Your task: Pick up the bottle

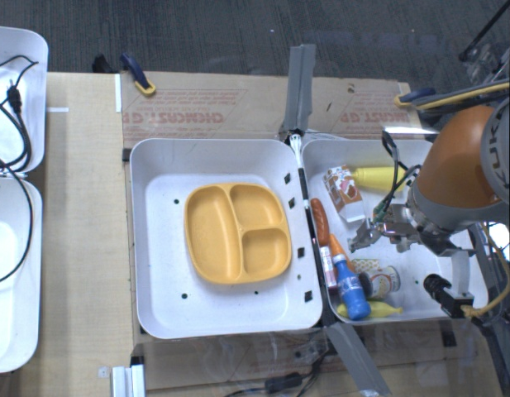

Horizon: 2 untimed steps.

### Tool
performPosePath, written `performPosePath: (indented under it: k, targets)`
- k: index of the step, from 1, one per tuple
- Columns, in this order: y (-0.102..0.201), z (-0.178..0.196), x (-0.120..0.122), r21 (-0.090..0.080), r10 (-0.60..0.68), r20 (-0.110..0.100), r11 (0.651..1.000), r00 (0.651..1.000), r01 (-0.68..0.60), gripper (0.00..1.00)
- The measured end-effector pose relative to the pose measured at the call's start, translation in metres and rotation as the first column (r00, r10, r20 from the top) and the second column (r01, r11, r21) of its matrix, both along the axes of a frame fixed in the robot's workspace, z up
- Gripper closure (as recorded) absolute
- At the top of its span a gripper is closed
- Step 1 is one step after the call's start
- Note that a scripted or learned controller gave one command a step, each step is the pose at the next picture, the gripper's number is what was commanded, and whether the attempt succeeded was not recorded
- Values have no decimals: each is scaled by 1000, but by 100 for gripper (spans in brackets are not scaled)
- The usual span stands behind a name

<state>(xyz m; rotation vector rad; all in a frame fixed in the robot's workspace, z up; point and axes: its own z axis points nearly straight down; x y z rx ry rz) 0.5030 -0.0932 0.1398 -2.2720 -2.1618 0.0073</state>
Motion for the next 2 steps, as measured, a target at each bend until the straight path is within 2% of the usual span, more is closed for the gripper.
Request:
performPosePath:
  k: [1, 2]
  targets:
    - [96, 50, -10, -2, -69, 3, 998, 998, 69, 0]
    - [95, 50, -10, -2, -69, 3, 998, 998, 69, 0]
